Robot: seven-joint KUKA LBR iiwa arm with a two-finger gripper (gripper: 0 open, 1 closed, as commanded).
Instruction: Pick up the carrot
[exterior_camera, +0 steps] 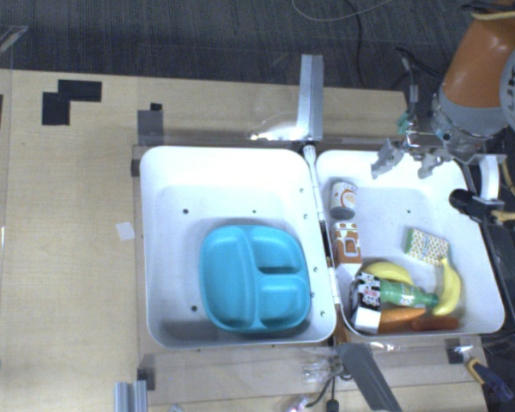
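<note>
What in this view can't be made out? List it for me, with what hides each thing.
- Carrot: the green bottle lies across its upper side, so its full shape is hidden.
- Small can: label print too small to read.
- Small box: pressed against the bin wall, its face too small to read.
- Dark item by the bananas: partly covered, so what it is stays unclear.
- Gripper: its body merges into the arm above.

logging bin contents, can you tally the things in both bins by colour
blue: 1, divided plate
yellow: 2, bananas
orange: 1, carrot
green: 2, bottle, patterned packet
white and orange: 2, can, small box
total: 8
</note>
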